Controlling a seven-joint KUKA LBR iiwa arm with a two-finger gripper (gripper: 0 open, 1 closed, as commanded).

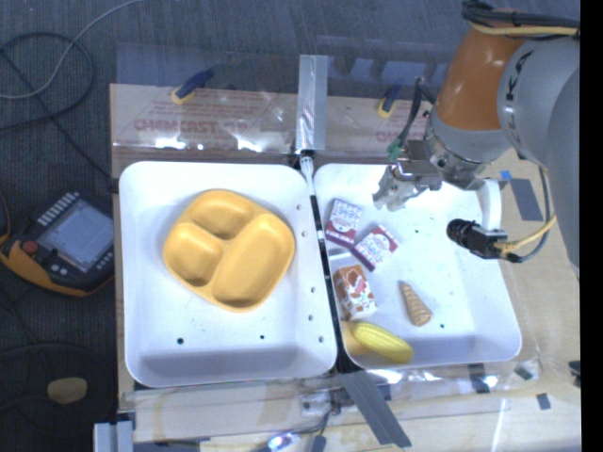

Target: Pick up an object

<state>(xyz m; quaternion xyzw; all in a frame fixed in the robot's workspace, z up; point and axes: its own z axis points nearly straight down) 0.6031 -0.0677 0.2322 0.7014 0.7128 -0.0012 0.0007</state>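
- Judging from the layout, the step in hand was the approach: the hand (398, 192) hung over the back of the right bin (471, 342), with nothing between its fingers.
- How wide those fingers stood could not be told from this slant.
- The left bin (151, 347) carried 1 yellow divided plate (229, 247) with 3 compartments, lying flat near the middle.
- Along the right bin's left side lay 3 small printed cartons: 1 purple-and-white carton (345, 217) nearest the hand, 1 dark red carton (374, 247) just beside it, and 1 orange-red carton (355, 292) further forward.
- At the front wall sat 1 yellow corn cob (377, 341), touching or nearly touching the orange-red carton.
- To its right lay 1 ice-cream cone (415, 304), apart from the rest.
- A good grasp would probably have meant lowering straight onto the purple-and-white carton, the closest piece, with the fingers straddling its narrow side and clear of the dark red carton.
- The cone looked the easier pick for isolation, though its taper might have let it slip.
- The tabletop (236, 121) behind the bins bore 2 yellow-and-blue clips (191, 85).
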